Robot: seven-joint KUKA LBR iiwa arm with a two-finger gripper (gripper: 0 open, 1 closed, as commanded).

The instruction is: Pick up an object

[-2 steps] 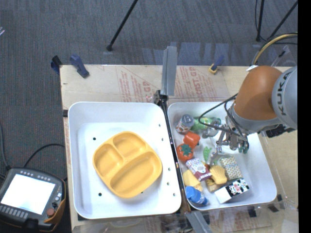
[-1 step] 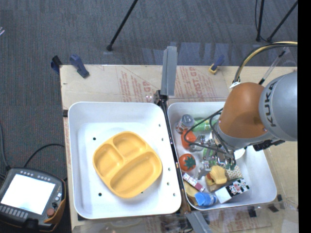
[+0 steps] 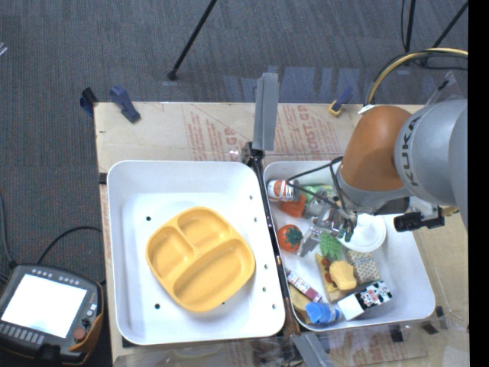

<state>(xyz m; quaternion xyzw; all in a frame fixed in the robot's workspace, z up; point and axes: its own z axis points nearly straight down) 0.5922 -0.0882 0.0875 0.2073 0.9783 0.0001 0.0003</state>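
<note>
My gripper (image 3: 322, 232) hangs low over the middle of the right bin (image 3: 412, 281), its metal fingers pointing down-left among the objects. A red tomato-like toy (image 3: 289, 237) lies just left of the fingertips and a green piece (image 3: 331, 246) sits right under them. A small bottle with a red and white label (image 3: 284, 190) lies at the bin's upper left. A white round lid (image 3: 367, 234) rests to the right of the gripper. Nothing shows clearly between the fingers.
The left bin (image 3: 130, 205) holds a yellow divided plate (image 3: 201, 258). The right bin's front part carries a yellow block (image 3: 343, 275), a blue piece (image 3: 321, 313), a black and white box (image 3: 368, 297) and a thin tube (image 3: 303, 285). A handheld pendant (image 3: 47, 310) lies at the lower left.
</note>
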